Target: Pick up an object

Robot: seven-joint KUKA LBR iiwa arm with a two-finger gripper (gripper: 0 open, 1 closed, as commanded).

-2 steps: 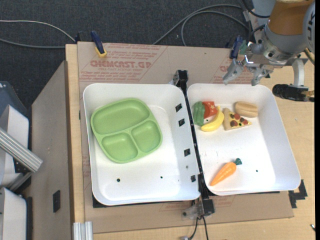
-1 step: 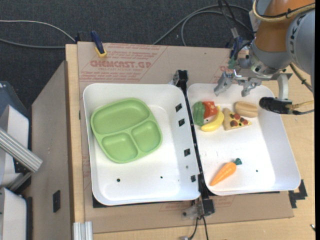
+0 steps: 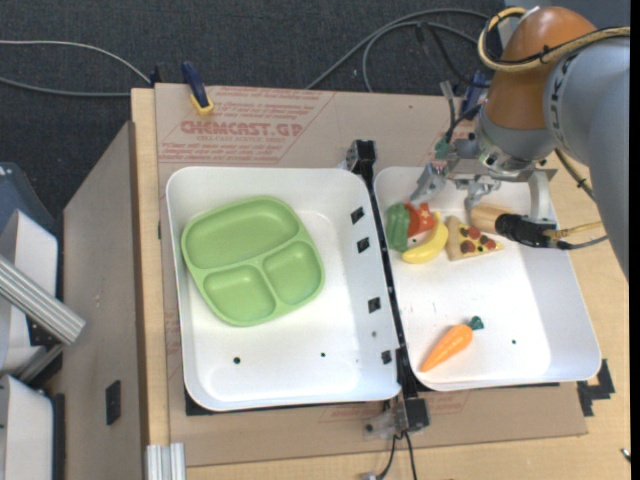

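Carrot (image 3: 446, 344) (alone) below banana (image 3: 424, 248)

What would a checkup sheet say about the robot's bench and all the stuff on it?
Surface: brown bench bearing two white bins, left bin and right bin, side by side.
Job's things: toy carrot near the right bin's front; banana, green and red pepper and pizza slice clustered at its back.
Clutter: green divided plate in the left bin; a blue and yellow clamp at the bench's back edge.
Pincer: pincer hangs over the back of the right bin, above the cluster.
Cables: black cables on the floor behind.
Surroundings: dark carpet.
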